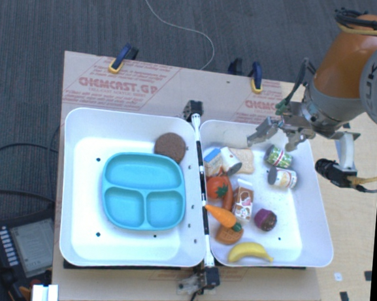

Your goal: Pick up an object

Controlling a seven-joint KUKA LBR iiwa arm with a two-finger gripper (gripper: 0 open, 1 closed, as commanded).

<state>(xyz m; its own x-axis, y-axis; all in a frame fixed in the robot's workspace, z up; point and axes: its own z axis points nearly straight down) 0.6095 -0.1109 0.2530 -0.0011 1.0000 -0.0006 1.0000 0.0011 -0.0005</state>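
My gripper hangs over the far end of the right bin, its two fingers spread open with nothing between them. Just in front of it lies a small green-labelled can, and a second can lies a little nearer. Further left in the same bin are a tan cracker, a white cup, a red-orange tomato, a carrot, a small printed box, a purple plum and a banana.
The left bin holds a light blue divided plate and a brown round cookie at its far right corner. A black divider rail runs between the bins. Clamps grip the board's far edge.
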